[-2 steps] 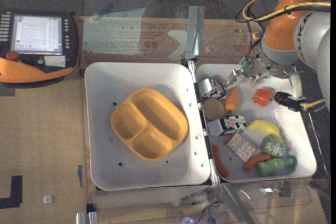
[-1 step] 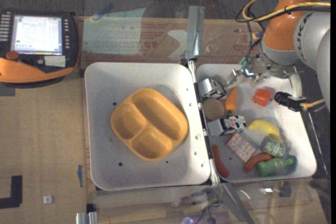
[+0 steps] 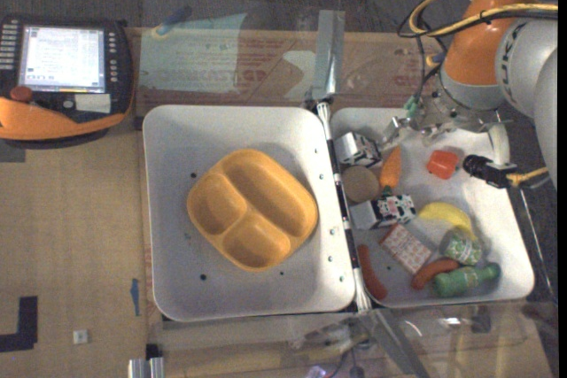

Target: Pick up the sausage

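Note:
A dark red sausage point(image 3: 372, 272) lies along the left wall of the right bin point(image 3: 518, 230), near its front corner. A second, orange-red sausage-shaped piece point(image 3: 432, 273) lies further right, beside a green bottle point(image 3: 466, 279). My gripper point(image 3: 415, 119) hangs under the orange wrist at the back of the right bin, just above and right of the carrot point(image 3: 391, 167). It is well away from both sausages, and nothing is visibly held in it.
The right bin also holds a metal can point(image 3: 353, 147), brown disc point(image 3: 360, 184), cow-patterned carton point(image 3: 384, 210), pink box point(image 3: 406, 247), banana point(image 3: 444, 213) and orange-red cube point(image 3: 442, 163). A yellow divided plate point(image 3: 252, 208) sits in the left bin point(image 3: 168, 190). A teach pendant point(image 3: 62, 75) lies far left.

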`<state>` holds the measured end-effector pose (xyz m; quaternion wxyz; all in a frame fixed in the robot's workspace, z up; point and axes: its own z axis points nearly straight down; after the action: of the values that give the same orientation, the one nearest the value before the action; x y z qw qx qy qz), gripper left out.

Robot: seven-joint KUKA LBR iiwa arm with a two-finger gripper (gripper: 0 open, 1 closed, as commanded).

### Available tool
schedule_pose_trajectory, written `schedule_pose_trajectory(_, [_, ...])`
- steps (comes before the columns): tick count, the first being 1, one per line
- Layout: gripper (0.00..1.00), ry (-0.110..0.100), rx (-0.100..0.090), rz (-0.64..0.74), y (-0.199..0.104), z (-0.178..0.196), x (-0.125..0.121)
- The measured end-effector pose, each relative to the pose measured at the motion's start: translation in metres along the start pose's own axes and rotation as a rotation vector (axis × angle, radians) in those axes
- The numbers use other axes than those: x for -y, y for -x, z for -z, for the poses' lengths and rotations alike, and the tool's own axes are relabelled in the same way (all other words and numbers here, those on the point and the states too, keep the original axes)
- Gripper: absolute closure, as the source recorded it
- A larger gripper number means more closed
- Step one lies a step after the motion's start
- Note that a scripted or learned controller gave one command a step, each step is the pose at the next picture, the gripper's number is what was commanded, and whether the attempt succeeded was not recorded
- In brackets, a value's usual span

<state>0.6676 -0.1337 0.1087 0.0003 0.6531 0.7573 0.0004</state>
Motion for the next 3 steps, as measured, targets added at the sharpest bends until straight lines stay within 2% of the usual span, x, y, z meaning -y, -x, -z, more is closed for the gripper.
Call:
schedule_pose_trajectory(1, [0.00,0.003,-0.001,-0.170,0.002,-0.021,0.074])
schedule_pose_trajectory(2, [0.00,0.009,0.017,-0.256,-0.011,-0.019,-0.002])
schedule_pose_trajectory(3, [0.00,0.009,0.017,-0.255,-0.011,-0.019,-0.002])
